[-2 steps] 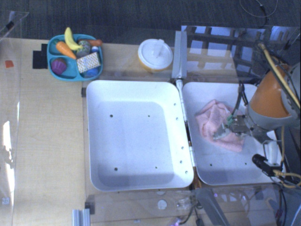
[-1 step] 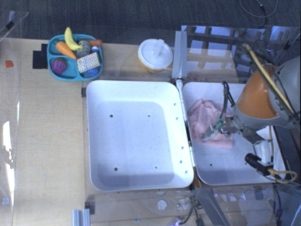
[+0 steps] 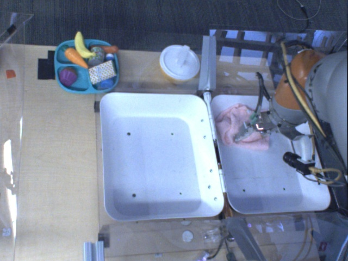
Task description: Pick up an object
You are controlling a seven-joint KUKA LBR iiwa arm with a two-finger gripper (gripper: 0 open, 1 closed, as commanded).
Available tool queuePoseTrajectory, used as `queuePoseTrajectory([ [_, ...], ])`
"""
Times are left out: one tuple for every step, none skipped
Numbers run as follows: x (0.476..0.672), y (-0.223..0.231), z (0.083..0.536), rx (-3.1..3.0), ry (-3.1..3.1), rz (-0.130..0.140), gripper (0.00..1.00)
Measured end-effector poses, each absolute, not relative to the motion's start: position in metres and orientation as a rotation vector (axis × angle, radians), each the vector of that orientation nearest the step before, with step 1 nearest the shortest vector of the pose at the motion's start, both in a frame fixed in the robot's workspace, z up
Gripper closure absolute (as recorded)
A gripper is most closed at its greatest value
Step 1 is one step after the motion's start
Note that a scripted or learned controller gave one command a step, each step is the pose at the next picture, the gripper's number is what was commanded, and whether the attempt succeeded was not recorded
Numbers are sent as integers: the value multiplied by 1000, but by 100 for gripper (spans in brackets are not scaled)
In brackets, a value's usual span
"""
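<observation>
Pink cloth crumpled in right bin, upper left corner area; claw right at cloth's right edge, touching or just above, grip state impossible to tell; cloth spreads leftward from claw, long axis roughly left-right

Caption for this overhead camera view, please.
KUKA arm's gripper down on a pink cloth in the right bin, left bin beside it.
</observation>
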State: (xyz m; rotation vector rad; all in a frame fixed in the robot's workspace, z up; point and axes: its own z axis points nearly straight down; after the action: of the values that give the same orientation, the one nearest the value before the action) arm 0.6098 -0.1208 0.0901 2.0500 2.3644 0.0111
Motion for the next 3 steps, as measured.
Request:
queuePoseTrajectory([
  [610,-121,90,2050,2365,11,0],
  [612,-93,90,1876,2502,8,0],
  [645,-93,89,1909,2481,8,0],
])
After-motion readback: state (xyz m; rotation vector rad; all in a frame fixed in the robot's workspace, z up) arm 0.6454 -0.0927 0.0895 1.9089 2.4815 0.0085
